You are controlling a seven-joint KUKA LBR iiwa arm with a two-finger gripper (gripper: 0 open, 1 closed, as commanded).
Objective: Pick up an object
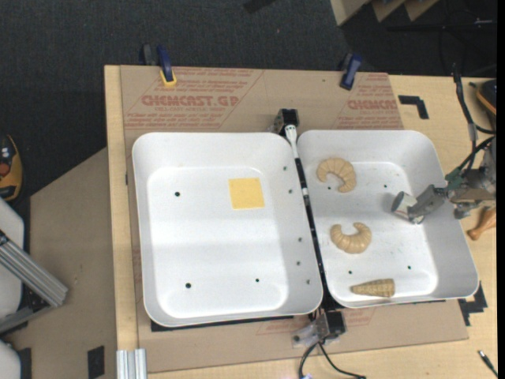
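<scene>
Two tan crescent croissant-shaped pastries (338, 174) (351, 238) and one tan ridged cone (372, 289) lie apart in the right shallow white bin (410, 144), one flat yellow square (246, 193) in the left white bin (158, 235); grey two-finger gripper (410, 208) over right bin's right side, nothing visibly held, jaw state can't tell.

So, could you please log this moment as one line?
gripper: over right bin, nothing held | right bin: two croissants, cone | left bin: yellow square
</scene>
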